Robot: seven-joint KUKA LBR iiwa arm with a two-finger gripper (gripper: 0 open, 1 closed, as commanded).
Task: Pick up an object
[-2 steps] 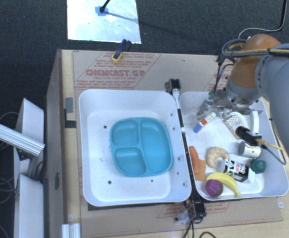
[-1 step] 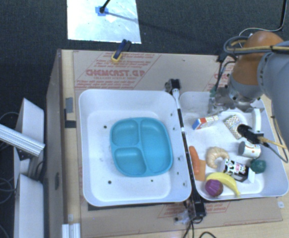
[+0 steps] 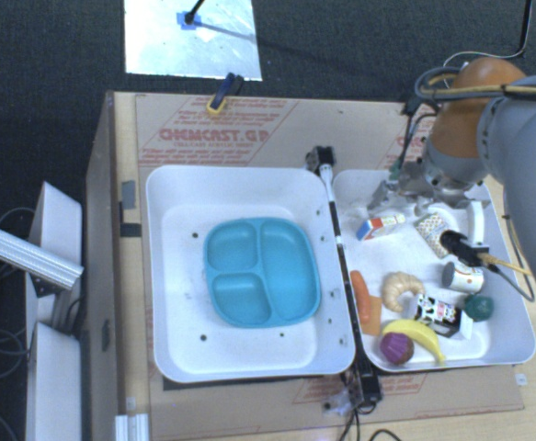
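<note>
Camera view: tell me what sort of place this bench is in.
Probably a robotics lab set up for grasping trials. A grey arm reaches over two white bins on a board; one holds a blue divided tray, the other toy food such as a banana. Loose cables lie nearby.

Arm (image 3: 516, 127) cut off at right edge; gripper (image 3: 405, 189) fingers indistinct.
</note>
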